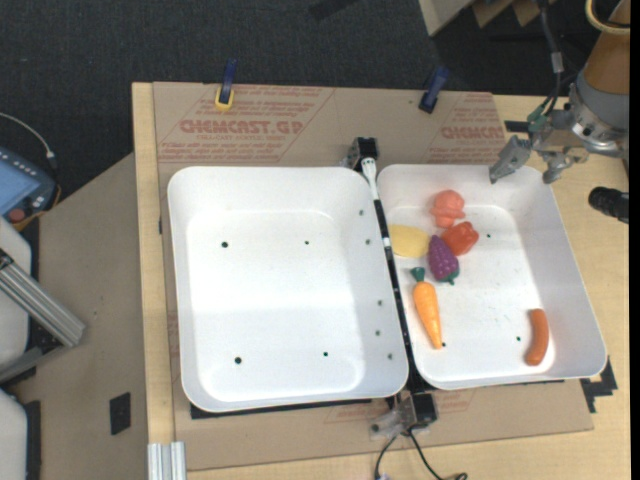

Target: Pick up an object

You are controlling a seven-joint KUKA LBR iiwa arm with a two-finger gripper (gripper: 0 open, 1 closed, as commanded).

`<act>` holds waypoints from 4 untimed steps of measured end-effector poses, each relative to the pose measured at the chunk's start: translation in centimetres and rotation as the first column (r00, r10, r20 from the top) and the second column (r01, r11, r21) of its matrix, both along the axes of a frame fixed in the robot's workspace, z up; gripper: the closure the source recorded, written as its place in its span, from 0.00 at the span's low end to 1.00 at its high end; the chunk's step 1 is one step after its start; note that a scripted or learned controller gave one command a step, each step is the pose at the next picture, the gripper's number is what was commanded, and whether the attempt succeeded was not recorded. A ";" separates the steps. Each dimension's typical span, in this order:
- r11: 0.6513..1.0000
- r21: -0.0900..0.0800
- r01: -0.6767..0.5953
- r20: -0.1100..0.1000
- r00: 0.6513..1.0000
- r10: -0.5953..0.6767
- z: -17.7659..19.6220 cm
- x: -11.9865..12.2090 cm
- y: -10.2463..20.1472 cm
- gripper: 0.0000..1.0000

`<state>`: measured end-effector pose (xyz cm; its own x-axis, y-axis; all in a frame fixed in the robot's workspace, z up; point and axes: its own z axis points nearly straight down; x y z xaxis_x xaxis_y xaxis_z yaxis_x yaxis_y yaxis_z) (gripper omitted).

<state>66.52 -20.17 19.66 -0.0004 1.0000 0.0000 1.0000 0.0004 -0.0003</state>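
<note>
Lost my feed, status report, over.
Gripper open, holding nothing, above right bin's far edge. Carrot, sausage, grapes lying in that bin, untouched. Path clear.

You can read red "CHEMCAST GP" print on the brown protective sheet (pixel 260 118) behind the left bin; a partial repeat sits behind the right bin, illegible.

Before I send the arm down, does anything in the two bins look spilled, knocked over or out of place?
Nothing stands out. The carrot, sausage, purple grapes and the other toy foods all lie inside the right bin, none hanging over its rim. The tool hovers above that bin's far edge.
</note>
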 end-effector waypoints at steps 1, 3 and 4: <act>1.000 0.001 -0.002 -0.003 1.000 0.002 -2.7 -0.2 2.7 0.00; 1.000 0.003 0.003 -0.012 1.000 -0.003 -9.3 -12.3 10.9 0.00; 1.000 0.000 0.002 0.003 1.000 -0.002 -7.8 -11.8 10.9 1.00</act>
<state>54.70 -9.28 11.90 0.0016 1.0000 -0.0004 1.0000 -0.0016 0.0024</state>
